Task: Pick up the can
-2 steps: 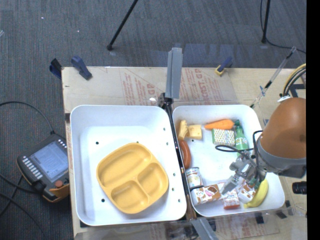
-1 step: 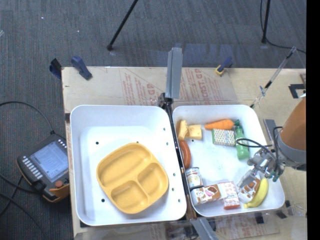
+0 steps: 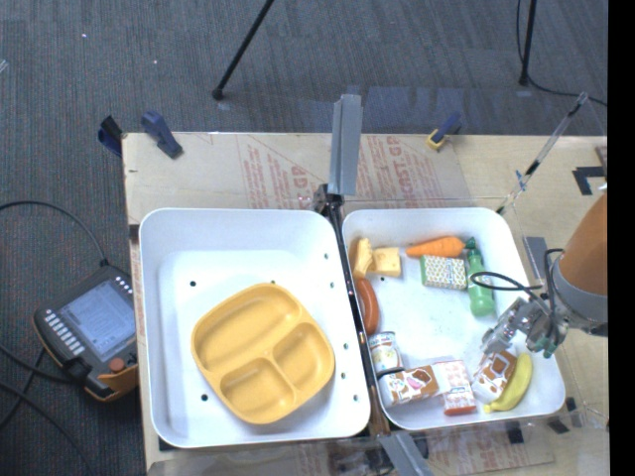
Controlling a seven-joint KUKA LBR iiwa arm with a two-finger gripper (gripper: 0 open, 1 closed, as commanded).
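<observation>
I see the can (image 3: 383, 351) standing upright in the right bin (image 3: 427, 216), close to its left wall and toward the near edge, its pale top facing up. Its label is too small for me to read. The gripper (image 3: 516, 333) is over the same bin's right side, well apart from the can, with several packets between them. I cannot tell from here whether it is open or closed, and I see nothing held in it.

Just right of the can lie a brown-and-white packet (image 3: 410, 386) and a red-and-white packet (image 3: 454, 385); none of their print is legible to me. A banana (image 3: 516, 385) lies by the near right corner, with another small packet (image 3: 495, 370) under the gripper. Farther back I make out a carrot (image 3: 437, 248), a green bottle (image 3: 479, 284), a green box (image 3: 444, 272) and yellow cheese pieces (image 3: 375, 259).

The left bin (image 3: 169, 236) holds a yellow divided tray (image 3: 262, 352). On the cardboard behind the bins, red printed lettering (image 3: 298, 179) appears upside down and unreadable.
</observation>
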